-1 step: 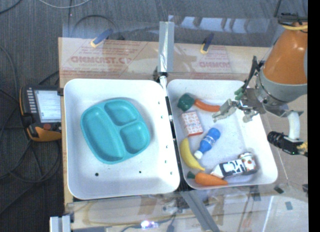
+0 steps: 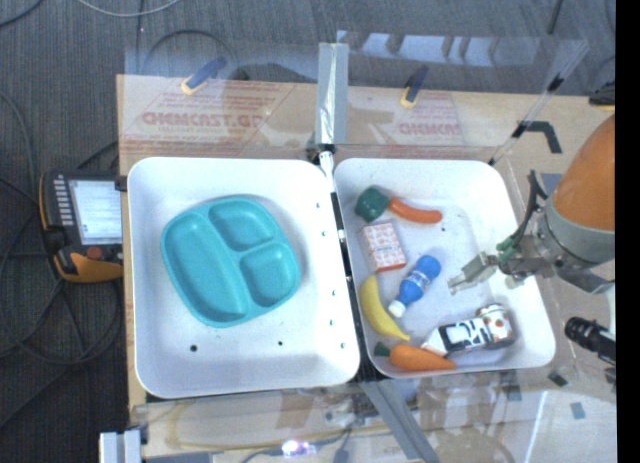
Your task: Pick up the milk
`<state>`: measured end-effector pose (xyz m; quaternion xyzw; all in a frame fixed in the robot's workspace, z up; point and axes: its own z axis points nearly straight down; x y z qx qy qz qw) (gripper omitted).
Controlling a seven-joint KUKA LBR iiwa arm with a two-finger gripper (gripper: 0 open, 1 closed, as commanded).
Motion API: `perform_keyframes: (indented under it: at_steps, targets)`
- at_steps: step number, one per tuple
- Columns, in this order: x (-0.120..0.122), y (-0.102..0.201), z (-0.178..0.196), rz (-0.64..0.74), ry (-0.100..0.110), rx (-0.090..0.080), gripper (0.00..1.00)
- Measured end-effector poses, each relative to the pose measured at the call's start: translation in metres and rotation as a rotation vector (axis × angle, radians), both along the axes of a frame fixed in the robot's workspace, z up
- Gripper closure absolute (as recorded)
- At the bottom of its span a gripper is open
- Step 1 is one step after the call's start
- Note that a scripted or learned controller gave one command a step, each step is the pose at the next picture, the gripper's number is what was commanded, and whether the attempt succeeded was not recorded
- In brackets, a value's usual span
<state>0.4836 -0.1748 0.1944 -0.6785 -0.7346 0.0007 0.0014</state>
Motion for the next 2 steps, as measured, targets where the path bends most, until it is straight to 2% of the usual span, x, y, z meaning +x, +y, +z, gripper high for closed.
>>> perform_keyframes:
  at_steps: [1, 2]
  targets:
    - [0.003, -0.022, -0.105, 0.194, -0.012, -0.004, 0.00]
    - [0.004, -0.002, -0.105, 0.236, -0.016, -0.010, 0.00]
